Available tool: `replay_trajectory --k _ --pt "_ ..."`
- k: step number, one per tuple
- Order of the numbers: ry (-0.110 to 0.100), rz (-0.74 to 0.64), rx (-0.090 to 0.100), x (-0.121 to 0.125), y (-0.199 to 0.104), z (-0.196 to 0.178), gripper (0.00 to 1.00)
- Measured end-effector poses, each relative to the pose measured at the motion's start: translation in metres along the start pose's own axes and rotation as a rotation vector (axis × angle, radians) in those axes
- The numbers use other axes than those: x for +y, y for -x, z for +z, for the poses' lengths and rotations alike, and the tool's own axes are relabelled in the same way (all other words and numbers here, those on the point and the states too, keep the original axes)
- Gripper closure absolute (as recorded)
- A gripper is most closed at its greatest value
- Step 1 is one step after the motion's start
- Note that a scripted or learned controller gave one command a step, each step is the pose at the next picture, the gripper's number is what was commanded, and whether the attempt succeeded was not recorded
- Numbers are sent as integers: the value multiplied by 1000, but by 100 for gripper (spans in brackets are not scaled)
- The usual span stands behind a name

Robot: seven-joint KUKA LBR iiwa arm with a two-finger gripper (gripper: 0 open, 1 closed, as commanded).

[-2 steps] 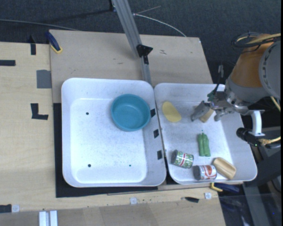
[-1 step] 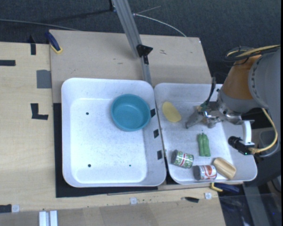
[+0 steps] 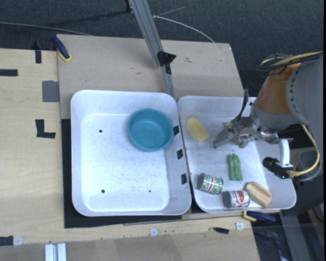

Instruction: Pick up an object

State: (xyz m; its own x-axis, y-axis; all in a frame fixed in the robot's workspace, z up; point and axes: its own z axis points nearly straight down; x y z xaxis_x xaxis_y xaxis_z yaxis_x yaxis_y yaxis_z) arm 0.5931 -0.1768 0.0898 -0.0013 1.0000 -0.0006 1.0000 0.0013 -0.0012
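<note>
My gripper [image 3: 224, 137] hangs over the middle of the right bin [image 3: 217, 110], reaching in from the right. Just to its left lies a yellow lemon-like object [image 3: 196, 129], apart from it. A small green bottle-shaped object [image 3: 235, 167] lies below the gripper. Along the bin's front edge lie a green can [image 3: 210, 184], a red and white can [image 3: 236, 199] and a tan bread-like piece [image 3: 258, 193]. Nothing shows in the gripper's grasp.
The left bin [image 3: 92, 162] holds a blue bowl [image 3: 150, 129] near its back right corner. A grey pole [image 3: 152, 34] slants down to the gap between the bins. Cables [image 3: 293, 170] loop by the arm's wrist at the right.
</note>
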Motion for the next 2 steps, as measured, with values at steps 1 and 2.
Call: replay_trajectory --k 1,2 --pt "4 -1 -4 1 1 -11 100" --pt "4 0 0 4 -2 -53 100"
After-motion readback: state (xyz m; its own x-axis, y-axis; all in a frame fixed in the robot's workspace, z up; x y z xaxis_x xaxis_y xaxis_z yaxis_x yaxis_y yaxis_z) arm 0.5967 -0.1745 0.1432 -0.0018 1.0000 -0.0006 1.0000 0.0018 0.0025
